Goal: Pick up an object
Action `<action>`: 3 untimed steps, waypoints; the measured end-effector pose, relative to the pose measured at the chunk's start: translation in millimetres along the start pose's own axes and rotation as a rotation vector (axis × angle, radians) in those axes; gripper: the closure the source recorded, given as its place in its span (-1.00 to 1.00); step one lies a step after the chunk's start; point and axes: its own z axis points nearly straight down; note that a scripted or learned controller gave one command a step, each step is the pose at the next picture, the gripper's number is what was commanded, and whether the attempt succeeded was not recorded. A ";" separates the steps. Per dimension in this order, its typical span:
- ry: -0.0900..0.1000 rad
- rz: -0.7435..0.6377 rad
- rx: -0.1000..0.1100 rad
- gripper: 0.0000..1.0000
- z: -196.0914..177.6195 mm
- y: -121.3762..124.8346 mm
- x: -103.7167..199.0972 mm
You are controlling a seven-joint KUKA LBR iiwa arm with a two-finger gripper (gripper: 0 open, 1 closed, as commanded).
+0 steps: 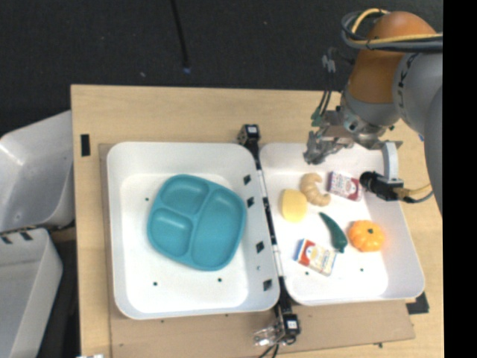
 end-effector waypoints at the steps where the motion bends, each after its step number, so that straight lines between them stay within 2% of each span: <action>1: 0.000 0.001 0.004 1.00 2.9 0.7 -0.9; 2: 0.003 -0.007 0.006 1.00 -15.5 -10.7 44.8; 3: 0.003 -0.009 0.008 1.00 -11.4 -21.6 99.8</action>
